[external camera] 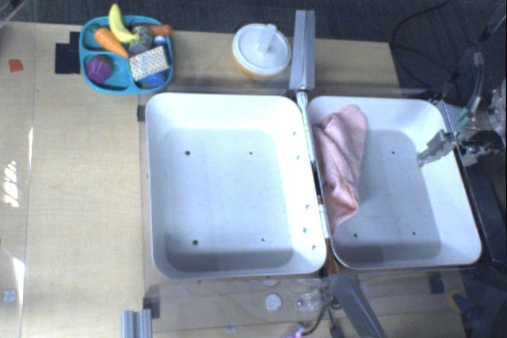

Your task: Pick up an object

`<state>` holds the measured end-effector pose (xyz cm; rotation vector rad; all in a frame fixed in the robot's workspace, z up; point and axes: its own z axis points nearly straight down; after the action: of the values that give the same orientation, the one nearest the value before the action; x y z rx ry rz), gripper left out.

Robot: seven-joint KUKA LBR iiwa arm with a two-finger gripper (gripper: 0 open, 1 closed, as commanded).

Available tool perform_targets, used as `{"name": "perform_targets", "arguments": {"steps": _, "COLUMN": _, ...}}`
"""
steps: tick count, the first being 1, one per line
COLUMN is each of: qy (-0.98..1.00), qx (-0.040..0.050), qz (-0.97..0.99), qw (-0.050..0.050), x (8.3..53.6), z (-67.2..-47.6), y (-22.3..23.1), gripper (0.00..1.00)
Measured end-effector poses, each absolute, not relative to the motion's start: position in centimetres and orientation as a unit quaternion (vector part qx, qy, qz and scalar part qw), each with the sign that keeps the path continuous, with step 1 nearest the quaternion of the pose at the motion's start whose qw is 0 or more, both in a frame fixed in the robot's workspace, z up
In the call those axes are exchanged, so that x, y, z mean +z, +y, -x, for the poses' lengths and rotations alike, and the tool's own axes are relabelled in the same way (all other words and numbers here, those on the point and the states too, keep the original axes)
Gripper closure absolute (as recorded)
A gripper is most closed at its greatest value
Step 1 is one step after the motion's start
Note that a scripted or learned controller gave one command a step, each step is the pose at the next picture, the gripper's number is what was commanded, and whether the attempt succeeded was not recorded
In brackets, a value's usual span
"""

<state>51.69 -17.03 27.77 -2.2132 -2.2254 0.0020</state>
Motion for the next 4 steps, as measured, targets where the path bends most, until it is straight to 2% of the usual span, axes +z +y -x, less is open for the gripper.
{"name": "perform_targets", "arguments": {"steps": 1, "qy": -0.729, "qx": 0.0016, "qz": 0.684, "qw": 0.003, "x": 14.0, "z": -50.3, "y": -10.1, "gripper": 0.0}}
{"name": "perform_targets", "arguments": {"steps": 2, "qy": -0.76, "qx": -0.0011, "qz": 0.65, "qw": -0.001, "x": 9.4, "z": -60.0, "y": -9.9, "gripper": 0.0}}
{"name": "perform_targets", "arguments": {"steps": 3, "qy": -0.776, "qx": -0.0013, "qz": 0.631, "qw": 0.0, "x": 8.8, "z": -67.1, "y": -12.0, "gripper": 0.0}}
{"name": "perform_targets", "arguments": {"steps": 4, "qy": -0.776, "qx": -0.0013, "qz": 0.631, "qw": 0.0, "x": 8.8, "z": -67.1, "y": -12.0, "gripper": 0.0}}
